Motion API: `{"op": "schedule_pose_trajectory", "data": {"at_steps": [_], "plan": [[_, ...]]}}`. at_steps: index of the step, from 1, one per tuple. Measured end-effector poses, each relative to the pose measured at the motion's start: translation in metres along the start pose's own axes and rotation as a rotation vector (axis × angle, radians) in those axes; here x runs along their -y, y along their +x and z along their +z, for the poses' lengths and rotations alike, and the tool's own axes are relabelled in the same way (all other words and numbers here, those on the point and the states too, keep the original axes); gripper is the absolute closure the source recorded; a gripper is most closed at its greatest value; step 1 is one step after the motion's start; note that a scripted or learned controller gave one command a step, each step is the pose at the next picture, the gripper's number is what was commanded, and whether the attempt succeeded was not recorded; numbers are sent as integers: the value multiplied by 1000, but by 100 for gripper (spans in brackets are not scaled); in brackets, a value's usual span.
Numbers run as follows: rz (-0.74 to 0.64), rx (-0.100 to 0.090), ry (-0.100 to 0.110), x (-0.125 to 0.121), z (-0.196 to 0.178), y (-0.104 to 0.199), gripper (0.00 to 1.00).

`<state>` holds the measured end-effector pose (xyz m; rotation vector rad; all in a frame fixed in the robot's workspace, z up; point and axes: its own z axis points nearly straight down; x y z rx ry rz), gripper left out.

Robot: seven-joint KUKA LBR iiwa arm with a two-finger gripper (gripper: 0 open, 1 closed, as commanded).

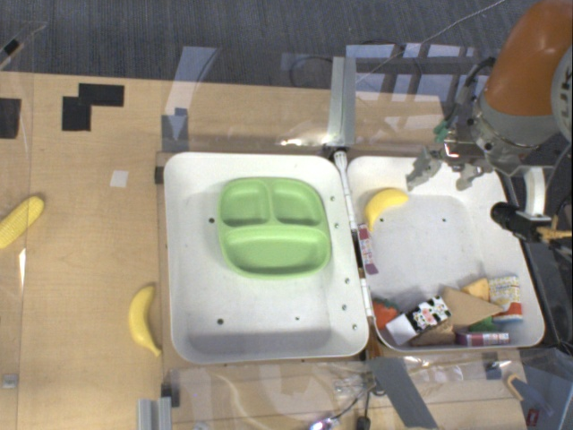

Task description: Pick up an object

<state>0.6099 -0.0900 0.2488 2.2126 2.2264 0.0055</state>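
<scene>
Spread open and holding nothing: gripper (445, 171), fingers splayed above the far edge of the right bin (448, 227), arm (528, 70) coming in from the right with its orange band topmost. Just left of the fingertips, apart from them, a yellow lemon-like piece (385, 204) lying close to the divider between the bins. Broad bare floor through the middle of that bin, open for moving. Crowded along its near edge: a small black-and-white patterned carton (429, 315), a brown cardboard wedge (470, 305), a red piece (385, 314) and other small packs, touching one another. Printing on them too small to read. A pink-labelled strip (366, 247) lying along the divider, writing illegible.

In the left bin (192, 258), a green divided plate (273, 225), centred, with clear margin all round.

On the wooden bench (81, 267) left of the bins, a banana (143, 317) near the bin's edge and a corn cob (20, 221) well apart at the far left. Black blocks (91, 103) marked on the benchtop. Beyond, grey carpet (224, 12).
</scene>
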Motion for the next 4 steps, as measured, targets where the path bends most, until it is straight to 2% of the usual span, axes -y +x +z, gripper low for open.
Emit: {"op": "schedule_pose_trajectory", "data": {"at_steps": [1, 2, 3, 4], "plan": [[16, 0, 2, -3, 123, 1, 0], [-4, 1, -4, -60, 162, 7, 0], [-7, 0, -11, -63, 148, 8, 100], [-52, -1, -4, -46, 62, 64, 100]]}}
